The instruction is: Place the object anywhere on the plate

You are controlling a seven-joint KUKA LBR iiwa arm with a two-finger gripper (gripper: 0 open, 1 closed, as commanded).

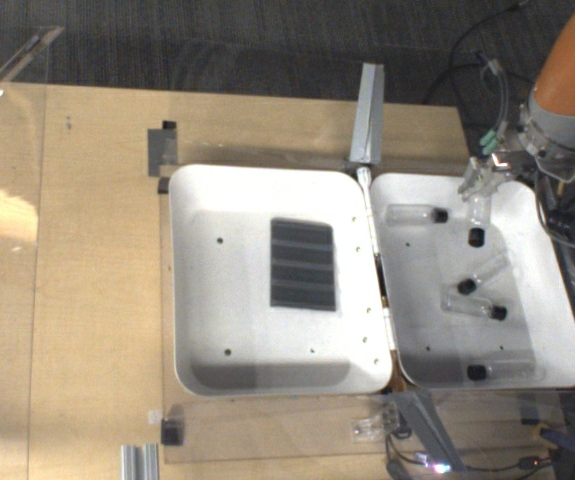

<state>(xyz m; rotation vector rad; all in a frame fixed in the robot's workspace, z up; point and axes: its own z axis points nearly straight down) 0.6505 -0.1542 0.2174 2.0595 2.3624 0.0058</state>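
Observation:
A dark ribbed plate point(302, 263) lies flat in the middle of the left bin point(207, 318). Several clear tubes with black caps lie in the right bin point(557, 348): one at the back left point(415, 213), two crossing near the middle point(477, 308), and one along the front wall point(502, 371). Another tube point(478, 218) stands or hangs just below my gripper point(479, 176), black cap down. My gripper sits over the right bin's back edge, under the orange-banded arm point(572, 68). Whether it holds that tube is unclear.
A grey metal post point(369, 113) rises behind the seam between the bins. Cables run along the right side of the right bin. A black bracket point(164, 148) sits at the left bin's back left corner.

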